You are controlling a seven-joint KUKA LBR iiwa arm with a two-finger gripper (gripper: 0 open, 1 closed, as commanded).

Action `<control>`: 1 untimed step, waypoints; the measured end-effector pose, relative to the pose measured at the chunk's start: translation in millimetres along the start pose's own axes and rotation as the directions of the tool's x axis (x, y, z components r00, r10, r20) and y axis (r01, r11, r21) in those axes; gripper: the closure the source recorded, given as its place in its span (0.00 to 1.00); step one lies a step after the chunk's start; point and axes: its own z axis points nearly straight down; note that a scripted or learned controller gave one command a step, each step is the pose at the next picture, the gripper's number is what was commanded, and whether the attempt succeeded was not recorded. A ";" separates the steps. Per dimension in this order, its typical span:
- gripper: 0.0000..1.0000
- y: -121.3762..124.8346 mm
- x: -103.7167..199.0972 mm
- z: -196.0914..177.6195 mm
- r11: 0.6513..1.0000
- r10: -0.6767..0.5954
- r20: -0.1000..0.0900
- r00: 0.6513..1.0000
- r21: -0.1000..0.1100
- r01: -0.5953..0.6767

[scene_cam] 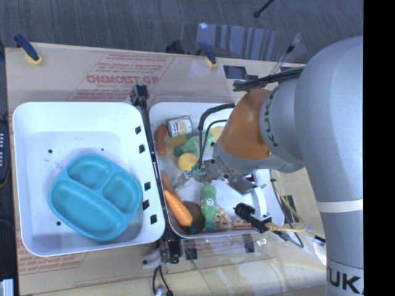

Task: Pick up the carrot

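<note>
Jaws [196, 172] hang low over the right bin [271, 184]; whether they are spread or clenched, I cannot tell. Carrot [177, 208] lies beside the bin's left wall, crowded by a green bottle [208, 206], so a grab may snag neighbours.

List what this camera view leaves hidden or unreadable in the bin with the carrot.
- End effector: largely under the arm's wrist; whether it is open or shut is not readable.
- Right bin: its right half is covered by the arm.
- Carrot: upper end lies against the bin wall, its tip hard to make out.
- Green bottle: label too small to read.
- Small box: print too blurred to read.
</note>
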 end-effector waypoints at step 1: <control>1.00 1.4 0.7 -10.0 1.000 -0.008 -0.002 1.000 0.002 0.008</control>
